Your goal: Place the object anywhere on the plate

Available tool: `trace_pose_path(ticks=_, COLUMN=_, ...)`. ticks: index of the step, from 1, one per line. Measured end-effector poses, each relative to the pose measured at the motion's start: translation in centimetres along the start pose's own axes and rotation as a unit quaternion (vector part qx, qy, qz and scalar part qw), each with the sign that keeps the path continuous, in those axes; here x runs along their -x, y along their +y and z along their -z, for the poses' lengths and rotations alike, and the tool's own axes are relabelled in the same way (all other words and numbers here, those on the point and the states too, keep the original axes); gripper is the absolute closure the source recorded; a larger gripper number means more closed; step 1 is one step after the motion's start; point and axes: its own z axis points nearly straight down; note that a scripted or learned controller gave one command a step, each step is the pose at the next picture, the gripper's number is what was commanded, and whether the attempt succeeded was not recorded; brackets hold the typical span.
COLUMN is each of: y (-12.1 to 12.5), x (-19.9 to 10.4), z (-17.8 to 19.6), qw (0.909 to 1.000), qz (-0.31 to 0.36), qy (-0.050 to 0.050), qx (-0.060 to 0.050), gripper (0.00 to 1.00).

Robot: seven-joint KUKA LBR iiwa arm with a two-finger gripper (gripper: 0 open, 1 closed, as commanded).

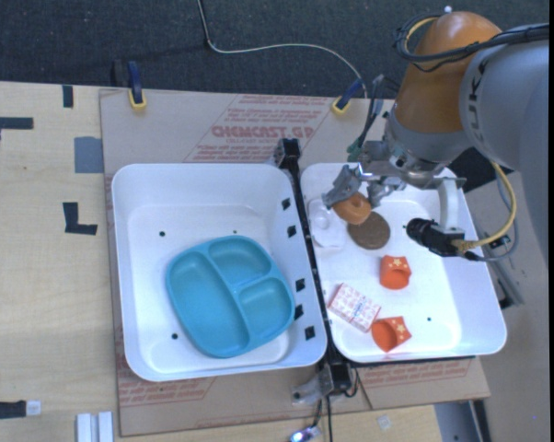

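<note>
At the near edge of the right bin lies an orange block, tipped on its side, and just left of it a flat pink-and-white checked packet whose print is too small to read. A little farther back sits a second orange block with a pale mark on top. In the left bin the blue plate, split into three compartments, rests at an angle toward the near side, well apart from everything in the right bin.

Farther back in the right bin a brown disc lies flat, and touching its far left edge is an orange-brown round piece, the object in question. The gripper sits right over this piece, fingers down at either side of it, but whether they actually pinch it cannot be told. A clear small cup stands just left, by the bin wall.

Beyond the bins, the cardboard sheet carries red printing that reads "CHEMCAST GP", with smaller lines below it illegible
</note>
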Motion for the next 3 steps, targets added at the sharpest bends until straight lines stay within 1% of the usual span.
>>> trace_pose_path(ticks=1, y=-1.8, x=-4.5, z=-1.2, qw=1.0, qz=0.0, qy=0.0, qx=-0.001, gripper=1.0)
trace_pose_path(ticks=2, y=-4.0, x=-8.8, z=-0.6, qw=1.0, qz=0.0, qy=0.0, qx=0.0, gripper=1.0)
trace_pose_path(ticks=3, y=-6.5, x=-13.2, z=-0.9, qw=1.0, qz=0.0, qy=-0.001, qx=0.0, gripper=1.0)
